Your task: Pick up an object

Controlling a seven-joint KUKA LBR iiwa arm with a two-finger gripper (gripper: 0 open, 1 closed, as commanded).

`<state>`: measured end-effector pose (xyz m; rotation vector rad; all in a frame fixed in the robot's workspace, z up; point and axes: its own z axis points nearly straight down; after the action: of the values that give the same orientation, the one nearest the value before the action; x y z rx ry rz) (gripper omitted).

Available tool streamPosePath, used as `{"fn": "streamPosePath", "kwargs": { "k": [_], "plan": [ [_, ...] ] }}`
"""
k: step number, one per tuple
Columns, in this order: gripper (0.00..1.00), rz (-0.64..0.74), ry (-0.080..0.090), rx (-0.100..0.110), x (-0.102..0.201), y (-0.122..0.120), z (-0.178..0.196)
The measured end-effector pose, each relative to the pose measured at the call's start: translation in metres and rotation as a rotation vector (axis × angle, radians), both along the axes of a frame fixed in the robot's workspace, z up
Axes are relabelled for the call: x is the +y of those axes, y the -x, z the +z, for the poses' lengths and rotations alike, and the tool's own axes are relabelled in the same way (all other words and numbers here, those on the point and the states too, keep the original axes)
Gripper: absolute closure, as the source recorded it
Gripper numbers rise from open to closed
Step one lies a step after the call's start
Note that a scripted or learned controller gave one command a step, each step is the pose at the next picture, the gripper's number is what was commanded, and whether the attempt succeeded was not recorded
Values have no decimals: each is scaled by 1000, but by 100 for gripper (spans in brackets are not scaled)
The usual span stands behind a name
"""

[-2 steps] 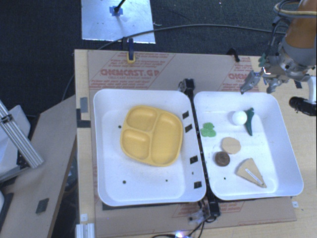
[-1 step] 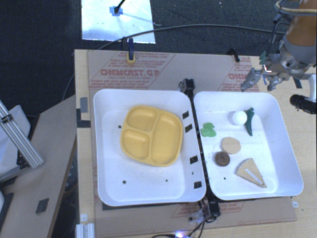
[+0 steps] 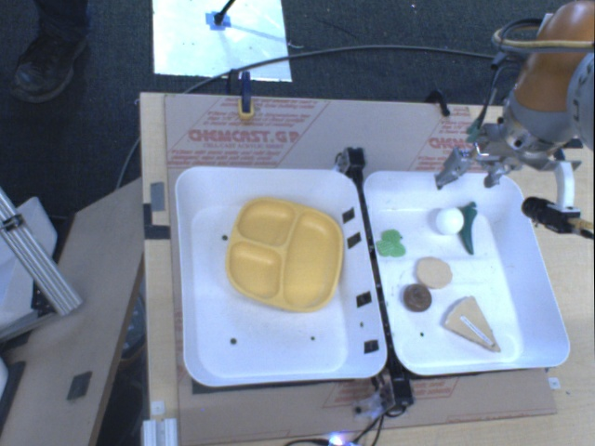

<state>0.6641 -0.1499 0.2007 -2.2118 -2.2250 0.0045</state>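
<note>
My gripper hangs over the far edge of the right bin, its two fingers spread open with nothing between them. Just below it in that bin lie a white ball and a dark green curved piece side by side. Further toward the front are a small green leafy piece, a round tan cookie, a dark brown round cookie and a tan wedge. A yellow divided plate lies in the left bin.
The two bins meet along a black clipped seam. The arm's grey body with its orange band stands at the upper right. A black cable crosses the floor behind the bench, and a metal rail lies at left.
</note>
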Motion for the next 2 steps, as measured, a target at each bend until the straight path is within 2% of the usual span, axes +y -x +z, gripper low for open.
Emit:
{"fn": "streamPosePath", "kwargs": {
  "k": [2],
  "plan": [
    [0, -3, 0, 1, -5, 7, -116]
  ]
}}
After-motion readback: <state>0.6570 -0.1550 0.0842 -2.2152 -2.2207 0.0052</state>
